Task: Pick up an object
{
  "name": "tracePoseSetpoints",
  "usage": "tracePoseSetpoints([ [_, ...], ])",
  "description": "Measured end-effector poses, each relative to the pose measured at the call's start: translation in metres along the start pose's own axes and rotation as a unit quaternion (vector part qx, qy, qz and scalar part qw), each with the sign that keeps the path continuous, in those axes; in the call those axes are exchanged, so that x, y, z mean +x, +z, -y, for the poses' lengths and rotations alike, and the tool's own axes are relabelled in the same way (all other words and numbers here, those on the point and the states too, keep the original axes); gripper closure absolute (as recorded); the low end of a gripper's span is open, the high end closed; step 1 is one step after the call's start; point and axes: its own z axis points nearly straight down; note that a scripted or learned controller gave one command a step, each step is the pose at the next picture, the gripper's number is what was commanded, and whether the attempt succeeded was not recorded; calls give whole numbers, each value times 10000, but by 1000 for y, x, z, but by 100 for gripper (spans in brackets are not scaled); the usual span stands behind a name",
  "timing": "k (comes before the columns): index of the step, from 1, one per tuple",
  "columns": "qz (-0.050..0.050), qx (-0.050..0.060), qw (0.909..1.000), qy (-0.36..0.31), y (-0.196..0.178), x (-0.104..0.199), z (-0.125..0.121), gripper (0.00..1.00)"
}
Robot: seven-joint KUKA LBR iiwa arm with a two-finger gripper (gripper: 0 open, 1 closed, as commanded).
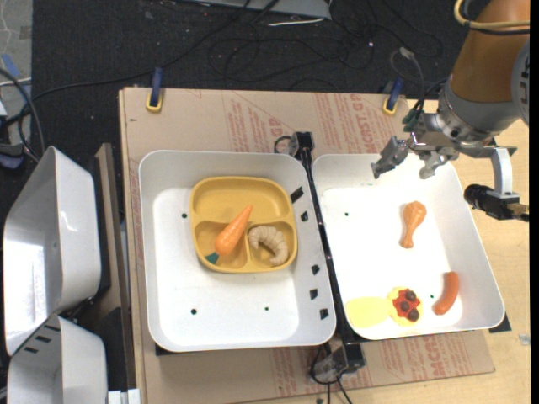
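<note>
In the right bin (362, 225) lie an orange chicken drumstick (411, 222), a red-orange sausage (445, 293) near the right wall, and a yellow slice topped with dark berries (402, 305) at the front. My gripper (408, 162) hangs over the bin's back edge, above and apart from the drumstick. Its two grey fingers (387, 158) are spread open with nothing between them.
The left bin (168, 310) holds a yellow divided plate (206, 200) with an orange carrot (233, 230) and a pale shrimp (269, 244). Yellow clamps (154, 99) grip the board's back edge. White containers (46, 242) stand at the far left.
</note>
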Motion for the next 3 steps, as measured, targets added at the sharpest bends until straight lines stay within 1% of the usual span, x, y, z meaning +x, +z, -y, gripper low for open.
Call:
tracePoseSetpoints([
  [1, -6, 30, 10000, 11, 63, 1, 5, 0],
  [2, -4, 24, 10000, 15, 110, -5, 10, 0],
  [3, -7, 25, 10000, 13, 164, -4, 11, 0],
])
